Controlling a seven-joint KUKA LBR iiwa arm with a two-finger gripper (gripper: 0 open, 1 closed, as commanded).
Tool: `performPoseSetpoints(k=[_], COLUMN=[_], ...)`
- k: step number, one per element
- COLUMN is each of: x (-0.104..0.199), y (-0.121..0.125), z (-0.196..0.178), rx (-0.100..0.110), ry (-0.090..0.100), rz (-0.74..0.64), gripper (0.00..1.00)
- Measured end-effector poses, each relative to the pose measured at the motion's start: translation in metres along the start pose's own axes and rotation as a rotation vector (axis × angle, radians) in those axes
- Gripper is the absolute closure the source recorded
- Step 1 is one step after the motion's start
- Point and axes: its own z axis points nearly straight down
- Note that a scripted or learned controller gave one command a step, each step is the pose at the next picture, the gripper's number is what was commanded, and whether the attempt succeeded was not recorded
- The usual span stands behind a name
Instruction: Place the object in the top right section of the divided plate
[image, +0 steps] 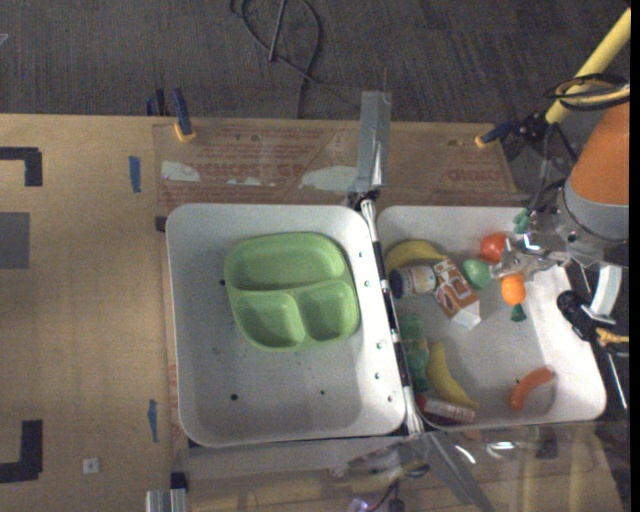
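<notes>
The green divided plate (290, 290) lies in the left bin (200, 380), with one long section along its far side and two smaller ones along its near side. My gripper (522, 262) hangs over the right part of the right bin (570, 400), below the orange band of the arm. A small orange ball (512, 290) sits right under the gripper's tip; I cannot tell whether it is held or resting on the bin floor. A red tomato (493, 247) and a green round fruit (476, 272) lie just left of the gripper.
The right bin also holds a banana (415, 252), a labelled bottle (425, 278), a small carton (460, 295), a second banana (442, 372), an orange-red sausage shape (530, 388) and a small dark green piece (518, 313). A metal divider (385, 300) separates the bins.
</notes>
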Motion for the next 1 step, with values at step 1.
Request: performPoseSetpoints(k=[1], x=[0.0276], y=[-0.0019], z=[-0.0392], rx=[-0.004], ry=[-0.001], rz=[-0.193], gripper=[1.00])
